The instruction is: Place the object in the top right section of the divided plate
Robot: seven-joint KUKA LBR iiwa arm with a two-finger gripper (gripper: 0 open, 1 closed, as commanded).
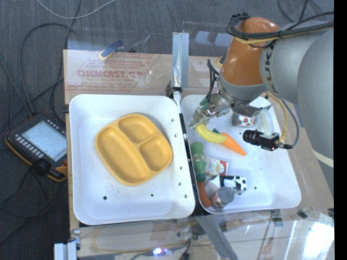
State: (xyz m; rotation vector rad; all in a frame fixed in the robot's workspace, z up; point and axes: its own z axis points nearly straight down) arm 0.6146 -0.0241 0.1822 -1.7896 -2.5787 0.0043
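Fingers [199, 118] sit low in the right bin [282, 183], at its 10 o'clock corner, tips right over the yellow banana [211, 135]. Can't tell how far they're open or whether they grip it. Arm [303, 47] comes in from 2 o'clock, orange band [246, 50] above the wrist, wrist angled down toward 8 o'clock. Orange carrot [234, 144] touches the banana at its 4 o'clock side. Green item [197, 150], small carton [216, 167] and a black-and-white toy [234, 183] are clustered toward 6 o'clock. Yellow divided plate [134, 148] sits mid left bin [87, 199], nothing in its sections.
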